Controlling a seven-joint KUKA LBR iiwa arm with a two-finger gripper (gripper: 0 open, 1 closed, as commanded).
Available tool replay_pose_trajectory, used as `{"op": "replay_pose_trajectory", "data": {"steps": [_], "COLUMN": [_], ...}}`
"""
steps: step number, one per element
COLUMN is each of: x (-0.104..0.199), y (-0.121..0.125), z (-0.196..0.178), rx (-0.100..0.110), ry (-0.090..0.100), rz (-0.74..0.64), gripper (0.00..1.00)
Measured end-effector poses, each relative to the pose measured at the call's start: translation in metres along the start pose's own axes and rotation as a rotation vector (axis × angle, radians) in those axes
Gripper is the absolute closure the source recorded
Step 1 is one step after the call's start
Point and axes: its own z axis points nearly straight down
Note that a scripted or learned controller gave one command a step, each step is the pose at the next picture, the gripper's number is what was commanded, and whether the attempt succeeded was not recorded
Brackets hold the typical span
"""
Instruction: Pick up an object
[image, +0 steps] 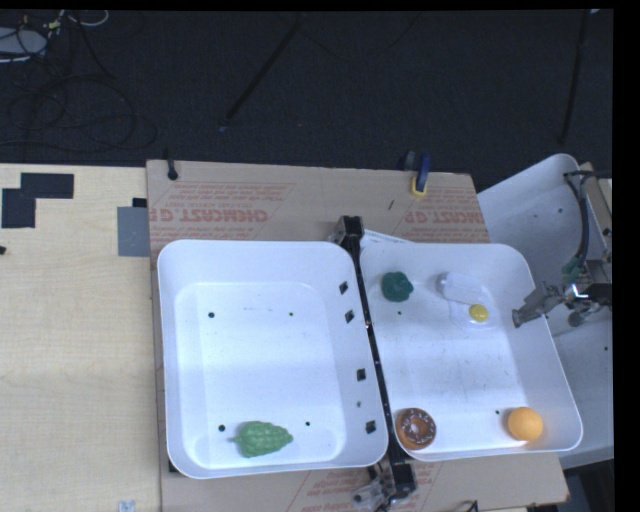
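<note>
Mostly open rt bin (548, 352), orange ball (524, 424) cornered

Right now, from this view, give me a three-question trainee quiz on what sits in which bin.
1. True or false: the orange ball lies in the left bin.
2. Which item is in the left bin? A) donut B) light green lump C) dark green lump
3. Fill in: the yellow bit lies in the ____ bin.

Key: 1 false; 2 B; 3 right.
</note>
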Motion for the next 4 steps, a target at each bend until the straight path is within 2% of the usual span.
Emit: {"op": "replay_pose_trajectory", "data": {"steps": [1, 2, 3, 4], "x": [0.000, -0.003, 0.127, 0.183], "y": [0.117, 0.093, 0.129, 0.064], "z": [0.184, 0.094, -0.082, -0.221], "rx": [-0.008, -0.006, -0.022, -0.013], "ry": [-0.002, -0.003, 0.001, 0.000], "rz": [-0.006, 0.004, -0.014, -0.007], "gripper": [0.00, 0.00, 0.00, 0.00]}}
